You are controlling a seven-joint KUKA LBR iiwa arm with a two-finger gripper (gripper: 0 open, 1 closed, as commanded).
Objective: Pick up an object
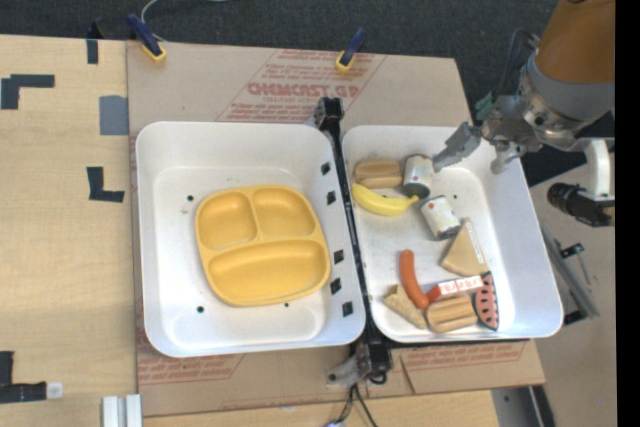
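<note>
Yellow toy banana (384,202) lies in the right bin (520,245), just beside the bun (377,172). Looks light, stiff, slick plastic; you should pinch it across the middle. End effector (418,177) hovers close; open or closed, can't tell.

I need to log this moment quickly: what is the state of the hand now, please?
Hand: above the right bin, close to the bread roll and banana; open or closed cannot be told, and no object is seen held.
</note>
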